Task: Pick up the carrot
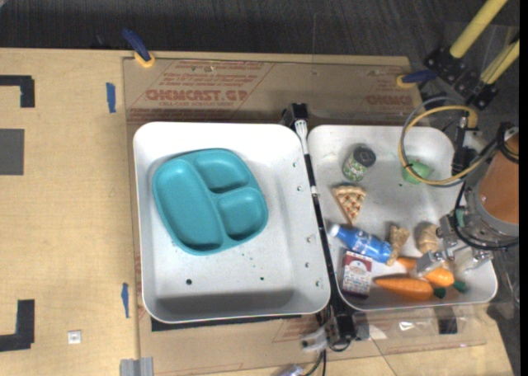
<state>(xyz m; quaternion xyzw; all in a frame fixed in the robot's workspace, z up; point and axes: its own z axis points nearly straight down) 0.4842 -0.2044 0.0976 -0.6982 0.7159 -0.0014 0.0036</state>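
Note:
The carrot (403, 287) is orange and lies on its side along the front wall of the right bin (388, 139), pointing left. A second small orange piece (441, 275) with a green end (458, 286) touches its right tip. My gripper (452, 260) hangs low over the bin's front right corner, just above and to the right of the carrot, right over that small orange piece. The arm's orange band (500, 189) shows above it.
A red and white box (356, 274) and a blue bottle (364, 242) lie just left of the carrot. Tan items (426, 237), a waffle-like wedge (350, 201), a green-labelled can (358, 163) and a green piece (418, 171) fill the bin. A teal divided plate (210, 199) sits in the left bin (165, 284).

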